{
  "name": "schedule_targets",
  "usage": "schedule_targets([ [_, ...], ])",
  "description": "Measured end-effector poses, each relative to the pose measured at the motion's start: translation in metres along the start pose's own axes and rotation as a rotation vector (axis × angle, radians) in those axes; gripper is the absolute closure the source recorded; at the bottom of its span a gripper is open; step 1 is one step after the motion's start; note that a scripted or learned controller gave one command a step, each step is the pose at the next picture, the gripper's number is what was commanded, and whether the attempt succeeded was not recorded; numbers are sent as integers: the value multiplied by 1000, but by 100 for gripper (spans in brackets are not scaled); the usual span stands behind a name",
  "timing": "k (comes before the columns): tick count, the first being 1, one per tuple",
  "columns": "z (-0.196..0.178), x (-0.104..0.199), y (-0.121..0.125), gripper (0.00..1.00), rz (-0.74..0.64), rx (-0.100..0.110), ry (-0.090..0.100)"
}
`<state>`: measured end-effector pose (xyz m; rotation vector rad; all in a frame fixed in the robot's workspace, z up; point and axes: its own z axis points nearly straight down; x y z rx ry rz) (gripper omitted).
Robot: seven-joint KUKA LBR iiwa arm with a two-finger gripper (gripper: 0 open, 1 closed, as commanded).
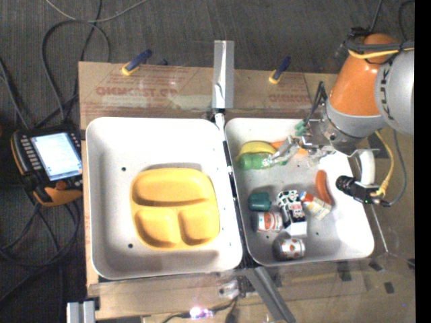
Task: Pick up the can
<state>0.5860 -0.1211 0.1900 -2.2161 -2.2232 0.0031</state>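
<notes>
Silver can [289,248] lies at the right bin's [363,244] front edge; the gripper [296,143], width unclear, hovers near the back edge. Approach step: it must travel forward.

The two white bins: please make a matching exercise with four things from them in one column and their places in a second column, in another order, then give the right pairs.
Things:
1. yellow tray
2. can
3. gripper
4. teal cup

Places:
A. near the front wall of the right bin
B. at the far end of the right bin, beside a yellow and green toy
C. in the middle of the left bin
D. by the left wall of the right bin, about halfway along it

Pairs: 1-C, 2-A, 3-B, 4-D
</notes>
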Motion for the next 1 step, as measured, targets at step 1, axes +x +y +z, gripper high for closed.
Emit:
schedule_targets([
  [1,-119,-14,26,0,-107,-3,-3],
])
